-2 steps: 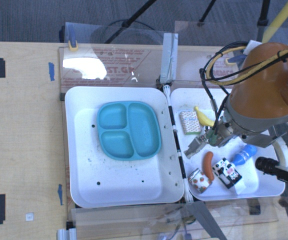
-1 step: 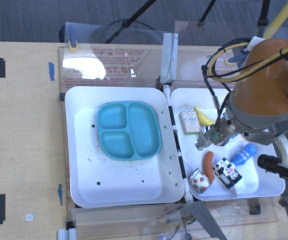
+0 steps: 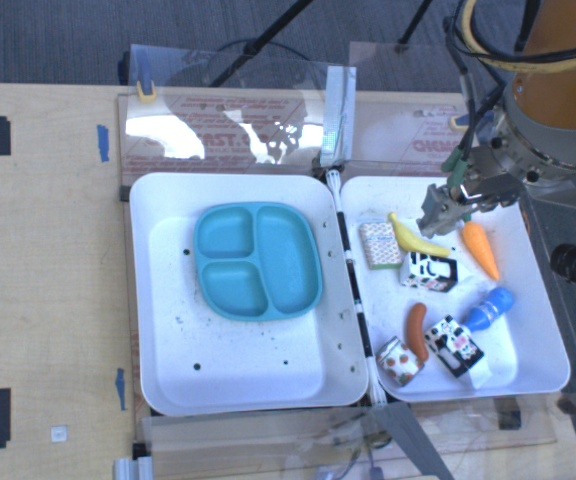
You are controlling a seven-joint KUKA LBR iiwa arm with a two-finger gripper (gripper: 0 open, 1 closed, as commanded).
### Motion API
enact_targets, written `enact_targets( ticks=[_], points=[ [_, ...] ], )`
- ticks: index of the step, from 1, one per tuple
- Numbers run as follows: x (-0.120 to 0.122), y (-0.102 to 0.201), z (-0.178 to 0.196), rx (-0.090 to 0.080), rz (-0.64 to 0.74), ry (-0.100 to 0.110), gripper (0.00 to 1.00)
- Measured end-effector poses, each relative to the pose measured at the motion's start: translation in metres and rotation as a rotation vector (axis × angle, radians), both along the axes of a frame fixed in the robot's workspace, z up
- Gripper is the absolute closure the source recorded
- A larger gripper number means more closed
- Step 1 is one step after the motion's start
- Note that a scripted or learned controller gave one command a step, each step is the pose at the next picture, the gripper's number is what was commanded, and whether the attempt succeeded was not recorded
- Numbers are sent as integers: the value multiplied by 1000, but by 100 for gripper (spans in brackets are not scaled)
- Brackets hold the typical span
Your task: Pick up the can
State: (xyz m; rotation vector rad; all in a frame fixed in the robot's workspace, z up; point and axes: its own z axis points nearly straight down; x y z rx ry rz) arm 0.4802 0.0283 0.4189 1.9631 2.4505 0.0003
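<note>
In the left bin (image 3: pixel 158 298) a blue divided plate (image 3: pixel 258 260) is lying flat near the middle, well apart from anything the task needs.

Across the divider, the right bin (image 3: pixel 538 368) is holding the clutter. The can (image 3: pixel 400 361) seems to be the small red-and-white item lying at the near left corner, touching or just beside a reddish sausage (image 3: pixel 417 330). A tan waffle block (image 3: pixel 379 244) is sitting farther back. Right of it a banana (image 3: pixel 415 238) is resting above a cow-patterned box (image 3: pixel 430 271), with a second one (image 3: pixel 455 346) nearer. A carrot (image 3: pixel 481 250) and a blue bottle (image 3: pixel 488 308) are lying toward the right.

The gripper (image 3: pixel 448 210) is hanging over the banana's far end, probably because the arm is reaching in from the far right. Whether the claw is released or clenched cannot be told at this angle. Nothing is visibly being grasped. The can is lying well nearer than the gripper, so a move nearward and slightly left looks needed.
</note>
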Motion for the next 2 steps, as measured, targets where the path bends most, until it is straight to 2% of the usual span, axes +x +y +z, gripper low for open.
enact_targets(
  ticks=[1,2],
  points=[
    [0,0,0,0,0,0,0],
    [0,3,-117,1,249,2,0]
  ],
)
